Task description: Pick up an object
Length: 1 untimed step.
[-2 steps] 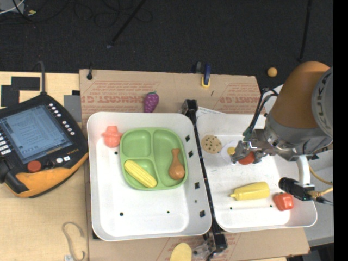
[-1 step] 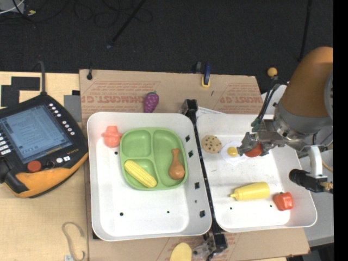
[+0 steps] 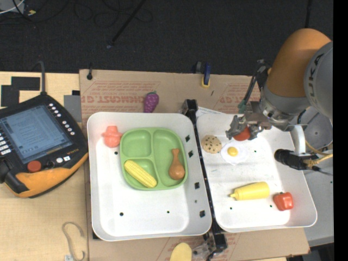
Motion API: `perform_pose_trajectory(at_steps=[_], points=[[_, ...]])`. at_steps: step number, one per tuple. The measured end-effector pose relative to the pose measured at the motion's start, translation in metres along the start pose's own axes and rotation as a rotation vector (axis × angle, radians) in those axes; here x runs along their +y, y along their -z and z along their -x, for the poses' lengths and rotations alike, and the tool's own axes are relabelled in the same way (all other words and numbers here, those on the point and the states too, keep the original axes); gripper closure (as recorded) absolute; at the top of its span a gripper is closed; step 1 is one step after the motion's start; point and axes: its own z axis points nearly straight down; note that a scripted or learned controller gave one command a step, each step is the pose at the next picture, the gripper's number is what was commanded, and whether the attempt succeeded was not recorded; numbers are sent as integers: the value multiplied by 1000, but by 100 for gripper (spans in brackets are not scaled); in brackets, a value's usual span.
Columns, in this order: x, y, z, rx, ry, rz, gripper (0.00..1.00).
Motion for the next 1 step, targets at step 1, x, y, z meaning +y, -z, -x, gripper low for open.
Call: perform_pose_trajectory(at_steps=[1], points=[[29,3,-21,0,0,0,100]])
